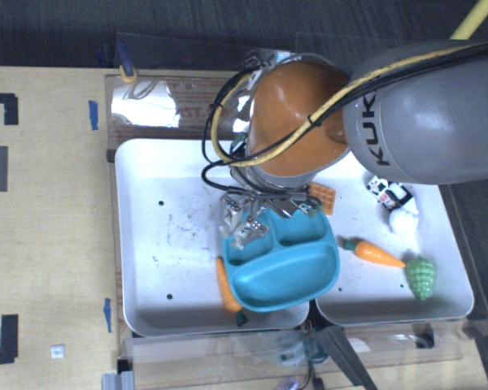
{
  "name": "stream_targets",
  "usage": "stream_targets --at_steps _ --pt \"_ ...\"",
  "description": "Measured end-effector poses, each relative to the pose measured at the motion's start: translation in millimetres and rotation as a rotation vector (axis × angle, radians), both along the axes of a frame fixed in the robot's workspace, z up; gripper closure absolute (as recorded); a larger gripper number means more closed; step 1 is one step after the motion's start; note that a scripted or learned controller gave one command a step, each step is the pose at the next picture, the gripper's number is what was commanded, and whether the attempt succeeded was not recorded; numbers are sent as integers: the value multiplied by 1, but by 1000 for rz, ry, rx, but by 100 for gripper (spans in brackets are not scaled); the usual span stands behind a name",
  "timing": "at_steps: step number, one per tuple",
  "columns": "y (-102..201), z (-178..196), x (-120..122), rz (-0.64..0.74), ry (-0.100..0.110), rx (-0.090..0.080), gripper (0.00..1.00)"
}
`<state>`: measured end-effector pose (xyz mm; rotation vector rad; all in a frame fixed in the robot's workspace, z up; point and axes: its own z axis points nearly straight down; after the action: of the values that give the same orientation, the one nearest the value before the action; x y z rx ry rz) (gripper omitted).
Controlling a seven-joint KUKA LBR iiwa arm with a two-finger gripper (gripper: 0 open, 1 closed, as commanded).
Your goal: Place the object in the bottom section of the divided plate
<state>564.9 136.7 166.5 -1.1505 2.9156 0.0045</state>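
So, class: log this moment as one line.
gripper: above blue divided plastic plate's upper-left section | fingers: unclear | orange toy carrot: beside plate's left edge

Divided plate (pixel 289 270) between two carrots (pixel 226 284)

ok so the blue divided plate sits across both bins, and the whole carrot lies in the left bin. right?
Not quite. The camera view shows the blue divided plate across both bins, but the whole carrot with its green top lies in the right bin, not the left.
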Motion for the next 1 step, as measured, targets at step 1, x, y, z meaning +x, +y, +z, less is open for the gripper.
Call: stream_targets --at_steps 1 --pt "61 -19 -54 10 6 0 100"
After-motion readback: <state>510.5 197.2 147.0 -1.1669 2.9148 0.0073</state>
